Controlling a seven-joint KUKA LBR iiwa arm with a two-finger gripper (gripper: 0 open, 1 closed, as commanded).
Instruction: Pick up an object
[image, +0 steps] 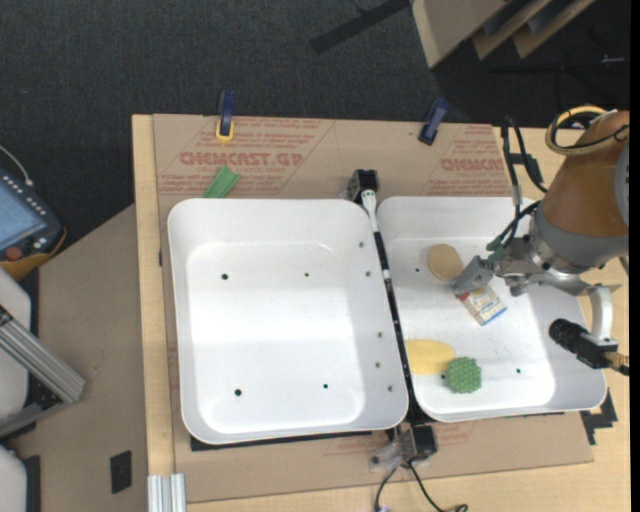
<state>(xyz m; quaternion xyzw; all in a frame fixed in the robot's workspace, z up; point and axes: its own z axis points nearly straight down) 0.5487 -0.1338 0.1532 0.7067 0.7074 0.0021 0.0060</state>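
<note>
The arm (585, 215) reaches in from the right over the right-hand bin (530, 400), and its pincer (480, 283) hangs low above that bin's middle. How wide the pincer stands cannot be told from this slanted view, and nothing can be seen clamped in it. Directly beneath and touching its tip in the picture lies a small packet (487, 305), white with a blue and reddish print, its long axis running on a diagonal from upper left to lower right; whether the pincer actually touches it or merely hovers over it cannot be told. A tan rounded object (444, 262) sits just to the upper left of the pincer, near but apart from the packet. Further toward the near rim lie a yellow object (428, 355) and a green knobbly ball (462, 375), touching or almost touching each other, well apart from the pincer. The left-hand bin (200, 330) holds nothing to pick. Judging by position, the packet is the likeliest target, and the coming move probably turns on a short straight descent, closing across the packet's narrow side.
</note>
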